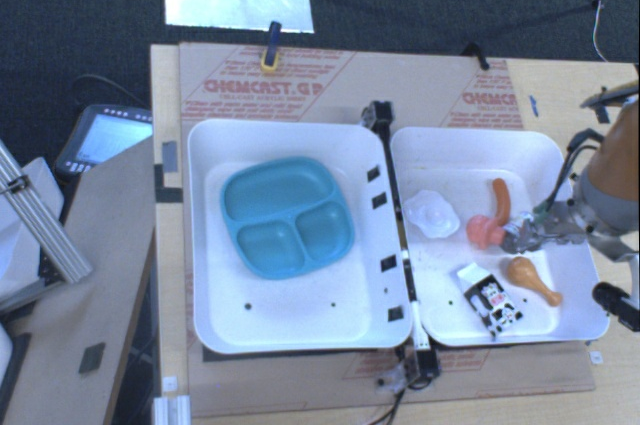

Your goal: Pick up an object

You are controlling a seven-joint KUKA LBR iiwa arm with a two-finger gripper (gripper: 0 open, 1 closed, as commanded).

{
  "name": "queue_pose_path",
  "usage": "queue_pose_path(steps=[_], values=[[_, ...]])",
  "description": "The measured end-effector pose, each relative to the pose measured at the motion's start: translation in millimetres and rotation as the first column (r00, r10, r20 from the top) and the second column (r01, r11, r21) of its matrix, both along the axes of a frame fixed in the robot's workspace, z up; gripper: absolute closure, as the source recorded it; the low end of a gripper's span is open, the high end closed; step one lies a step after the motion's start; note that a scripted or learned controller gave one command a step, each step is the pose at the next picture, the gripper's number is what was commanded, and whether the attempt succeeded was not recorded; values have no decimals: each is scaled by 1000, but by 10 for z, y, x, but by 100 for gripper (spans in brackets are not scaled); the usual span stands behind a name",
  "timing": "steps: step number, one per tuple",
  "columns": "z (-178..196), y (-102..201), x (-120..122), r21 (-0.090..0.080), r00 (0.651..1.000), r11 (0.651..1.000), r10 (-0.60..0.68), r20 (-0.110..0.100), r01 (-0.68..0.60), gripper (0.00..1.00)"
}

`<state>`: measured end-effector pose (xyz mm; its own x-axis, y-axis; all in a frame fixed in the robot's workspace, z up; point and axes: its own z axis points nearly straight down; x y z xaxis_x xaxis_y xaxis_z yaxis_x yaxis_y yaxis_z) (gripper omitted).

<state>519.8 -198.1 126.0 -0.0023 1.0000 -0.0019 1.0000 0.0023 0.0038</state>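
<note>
Hovering end effector [520, 235] beside pink toy [484, 230] | grip state unclear, too small | arm [610, 178] cut off at the edge

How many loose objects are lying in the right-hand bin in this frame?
4. A clear white piece on the left, a pink-and-orange toy in the middle beside the gripper, an orange drumstick-shaped toy below it, and a black-and-white item near the front. The arm may hide more.

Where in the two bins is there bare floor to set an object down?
Left bin: bare strip between the blue divided plate and the near wall. Right bin: bare floor at the far side, beyond the clear white piece and orange-pink toy. Crowded: near right, where the gripper, yellow drumstick-shaped toy and black-and-white box cluster.
</note>
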Motion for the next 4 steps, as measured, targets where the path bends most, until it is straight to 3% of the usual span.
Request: queue_pose_path(steps=[2,3,4], values=[[1256,69,106,-1,1000,1000,3,5,-3,100],[1273,67,118,0,1000,1000,2,0,-2,100],[1334,603,186,2,1000,1000,6,-1,-6,100]])
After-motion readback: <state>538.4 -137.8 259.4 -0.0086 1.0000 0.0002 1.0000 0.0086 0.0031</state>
